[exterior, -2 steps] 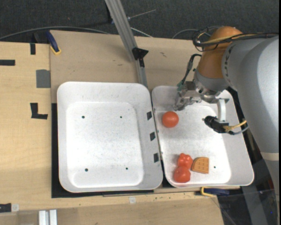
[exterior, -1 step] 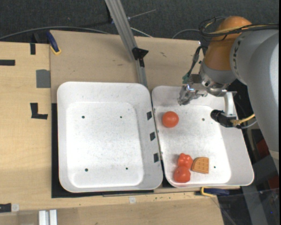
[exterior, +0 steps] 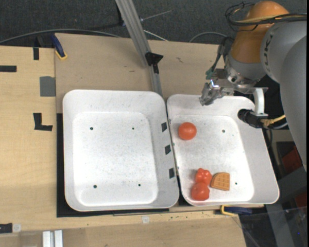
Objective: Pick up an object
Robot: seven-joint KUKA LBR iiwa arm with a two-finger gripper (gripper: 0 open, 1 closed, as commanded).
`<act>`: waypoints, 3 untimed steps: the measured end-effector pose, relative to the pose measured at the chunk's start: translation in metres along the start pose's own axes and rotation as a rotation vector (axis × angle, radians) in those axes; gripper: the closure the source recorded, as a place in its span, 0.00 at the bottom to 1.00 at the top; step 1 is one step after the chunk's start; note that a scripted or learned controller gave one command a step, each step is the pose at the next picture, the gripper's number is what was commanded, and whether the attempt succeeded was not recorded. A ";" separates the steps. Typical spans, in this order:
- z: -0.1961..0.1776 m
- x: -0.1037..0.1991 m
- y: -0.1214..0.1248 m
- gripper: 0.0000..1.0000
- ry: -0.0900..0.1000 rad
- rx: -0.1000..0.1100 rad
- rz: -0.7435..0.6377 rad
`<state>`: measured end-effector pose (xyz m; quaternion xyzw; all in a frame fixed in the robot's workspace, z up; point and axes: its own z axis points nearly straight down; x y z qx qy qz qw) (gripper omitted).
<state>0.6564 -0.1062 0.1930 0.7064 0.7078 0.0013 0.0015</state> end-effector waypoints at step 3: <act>-0.076 0.042 -0.021 1.00 0.001 0.008 -0.002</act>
